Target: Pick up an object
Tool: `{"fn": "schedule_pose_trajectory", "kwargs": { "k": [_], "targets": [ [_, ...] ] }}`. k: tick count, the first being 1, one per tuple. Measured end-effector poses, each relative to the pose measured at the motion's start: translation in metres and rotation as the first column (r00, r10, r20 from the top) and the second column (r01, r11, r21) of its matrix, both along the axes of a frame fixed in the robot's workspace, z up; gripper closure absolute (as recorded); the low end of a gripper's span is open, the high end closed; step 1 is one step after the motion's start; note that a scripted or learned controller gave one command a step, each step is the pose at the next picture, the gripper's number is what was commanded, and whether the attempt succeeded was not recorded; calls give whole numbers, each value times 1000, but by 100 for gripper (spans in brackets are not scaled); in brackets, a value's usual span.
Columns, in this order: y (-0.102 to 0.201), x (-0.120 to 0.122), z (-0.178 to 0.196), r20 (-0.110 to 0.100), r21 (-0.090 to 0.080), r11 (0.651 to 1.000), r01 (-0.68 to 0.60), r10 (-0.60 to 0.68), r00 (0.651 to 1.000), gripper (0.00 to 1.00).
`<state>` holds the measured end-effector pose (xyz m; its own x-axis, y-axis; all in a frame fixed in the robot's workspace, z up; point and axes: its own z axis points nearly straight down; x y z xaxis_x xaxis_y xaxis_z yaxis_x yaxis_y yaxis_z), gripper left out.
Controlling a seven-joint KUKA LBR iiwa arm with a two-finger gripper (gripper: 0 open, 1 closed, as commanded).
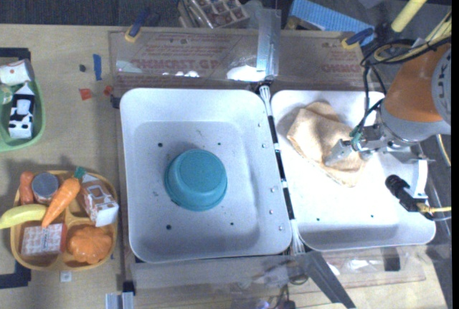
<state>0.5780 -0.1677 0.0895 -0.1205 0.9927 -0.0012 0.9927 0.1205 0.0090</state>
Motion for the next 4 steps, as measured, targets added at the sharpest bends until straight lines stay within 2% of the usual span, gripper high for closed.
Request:
{"fn": "schedule_pose_trajectory", "kwargs": {
  "k": [1, 2, 3, 4],
  "targets": [
    [-2, 1, 12, 6, -1, 1000, 4, -4, 1000, 100],
    [-2, 1, 12, 6, -2, 1000, 4, -4, 1000, 0],
    [17, 25, 17, -5, -2, 998, -67, 67, 998, 0],
    [54, 38, 0, -2, -4, 989, -147, 147, 989, 0]
  ]
}}
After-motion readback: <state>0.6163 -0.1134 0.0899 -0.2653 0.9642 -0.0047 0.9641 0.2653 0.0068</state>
